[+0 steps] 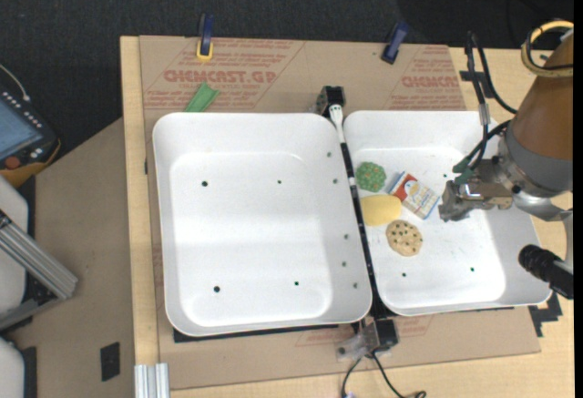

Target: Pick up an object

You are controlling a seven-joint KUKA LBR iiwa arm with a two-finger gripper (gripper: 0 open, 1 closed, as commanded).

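1. Bins on a cardboard-covered bench: two shallow white plastic trays sit side by side, the left bin and the right bin, their inner rims touching along a black seam.
2. Four small objects cluster at the right bin's left side: a round green bumpy piece, a small red, white and blue carton just beside it, a pale yellow wedge below, and a round tan speckled cookie nearest the camera.
3. The grey arm with its orange band reaches in from the right; its two-finger gripper hangs over the right bin just right of the carton. Whether its fingers are parted or closed, or grasp anything, cannot be made out.
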